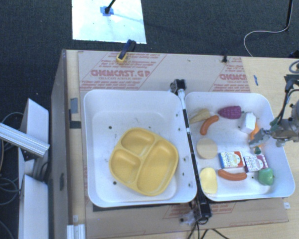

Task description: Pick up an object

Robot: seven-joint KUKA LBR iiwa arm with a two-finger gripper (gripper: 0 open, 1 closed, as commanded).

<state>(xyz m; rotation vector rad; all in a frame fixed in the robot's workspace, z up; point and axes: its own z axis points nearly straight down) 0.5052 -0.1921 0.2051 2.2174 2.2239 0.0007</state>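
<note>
Squinting at the right edge of the camera view, we can make out the gripper (pixel 263 142) reaching in over the right bin (pixel 276 114) at about 3 o'clock, but honestly most of the arm is cut off by the frame, and the business end is a blurry grey tangle of metal and cable. We cannot tell how the fingers are set, wide or narrow, since they melt into an orange piece (pixel 254 132) and a small dark-green bit right under them. That orange piece is half hidden too, so we can't say what it is or whether it's between the fingers or just beside them. A white block (pixel 247 122) sits touching it at roughly 11 o'clock from the gripper tip. Toward 7 o'clock lie two little cartons, one with a blue edge (pixel 231 160) and one with red print (pixel 254 162), side by side, and a green ball-ish thing (pixel 265 176) sits at 6 o'clock near the bin's lower right corner. A sausage (pixel 232 175) lies just below the cartons, with a yellow oval (pixel 208 180) to its 9 o'clock. Further off toward 9 and 10 o'clock we see a pale round disc (pixel 207 148), a second sausage (pixel 209 125), a tan wedge (pixel 200 115) and a purple item (pixel 229 112). Well apart, the left bin (pixel 97 133) holds a yellow divided tray (pixel 143 161), tilted a bit on the bin floor.
</note>
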